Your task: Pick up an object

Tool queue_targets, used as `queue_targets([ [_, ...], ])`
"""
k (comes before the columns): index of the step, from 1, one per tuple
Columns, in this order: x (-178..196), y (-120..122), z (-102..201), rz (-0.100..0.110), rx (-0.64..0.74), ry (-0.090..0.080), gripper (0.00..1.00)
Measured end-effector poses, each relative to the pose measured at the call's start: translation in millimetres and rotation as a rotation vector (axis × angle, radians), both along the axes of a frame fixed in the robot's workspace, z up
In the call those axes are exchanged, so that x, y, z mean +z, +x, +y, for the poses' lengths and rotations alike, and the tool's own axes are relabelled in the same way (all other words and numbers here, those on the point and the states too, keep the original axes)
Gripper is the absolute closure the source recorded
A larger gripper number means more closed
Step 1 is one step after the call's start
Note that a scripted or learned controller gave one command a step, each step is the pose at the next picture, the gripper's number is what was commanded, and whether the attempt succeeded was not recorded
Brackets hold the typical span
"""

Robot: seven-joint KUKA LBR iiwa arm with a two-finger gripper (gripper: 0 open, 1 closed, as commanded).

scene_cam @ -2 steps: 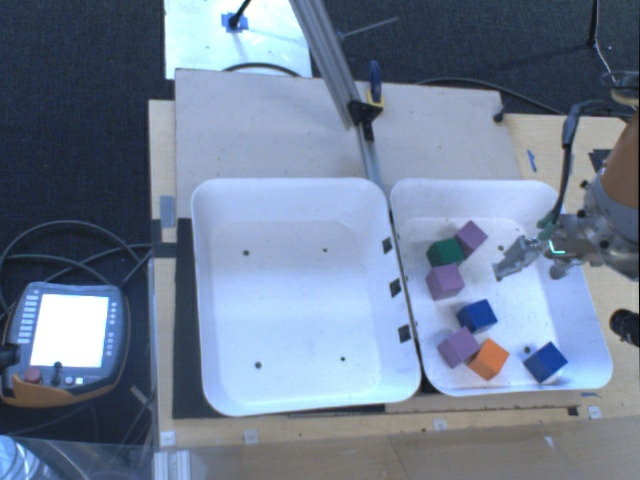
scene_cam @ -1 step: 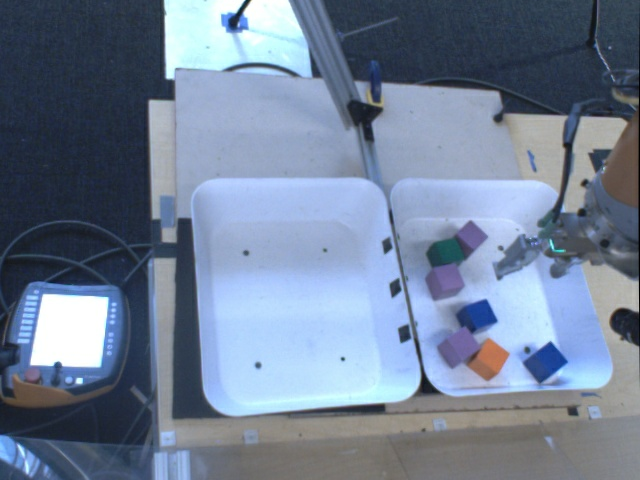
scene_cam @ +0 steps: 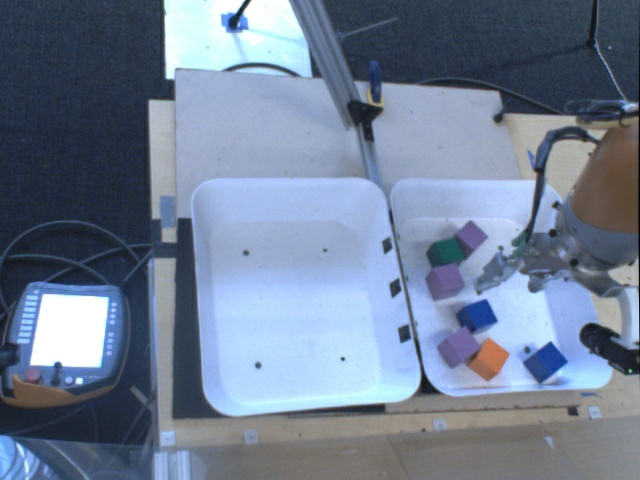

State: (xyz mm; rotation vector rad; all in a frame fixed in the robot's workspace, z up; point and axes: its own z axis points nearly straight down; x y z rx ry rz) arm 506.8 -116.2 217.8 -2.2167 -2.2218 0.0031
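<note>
At the near edge of the right bin [scene_cam: 500, 388], an orange block [scene_cam: 489, 359] is seen lying against a purple block [scene_cam: 458, 347], with a blue block [scene_cam: 545, 362] set apart to their right near the bin's near right corner. A little farther in, a second blue block [scene_cam: 477, 315] is found near the middle of the bin, and beyond it a purple block [scene_cam: 444, 282] is seen just below a dark green block [scene_cam: 446, 253], the two touching or nearly so. Farthest of the blocks, another purple block [scene_cam: 471, 237] is placed just beside the green one, towards the bin's back wall. The arm [scene_cam: 610, 193] is seen reaching in from the right, its orange band carried over the right rim of the bin and its grey wrist turned leftwards and downwards. The gripper [scene_cam: 492, 271] is held over the middle of the right bin, between the second blue block and the near purple and green pair, with its metal fingers pointed to the left. Whether the jaws are released or clenched cannot be told, and no block is seen between them. The left bin [scene_cam: 215, 298] is set beside the right one on the table [scene_cam: 300, 128]. At the far side of the table a slanted metal pole [scene_cam: 325, 43] is clamped, and to the left a teach pendant [scene_cam: 65, 343] is seen lying on the dark floor.
</note>
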Motion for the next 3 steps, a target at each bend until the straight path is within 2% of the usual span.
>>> queue_targets([
  [1,-62,3,-1,0.002,0.0,0.001,0.0],
  [2,-104,4,0,0.0,0.0,0.0,0.0],
  [3,-91,5,-1,-0.005,0.002,-0.001,1.0],
])
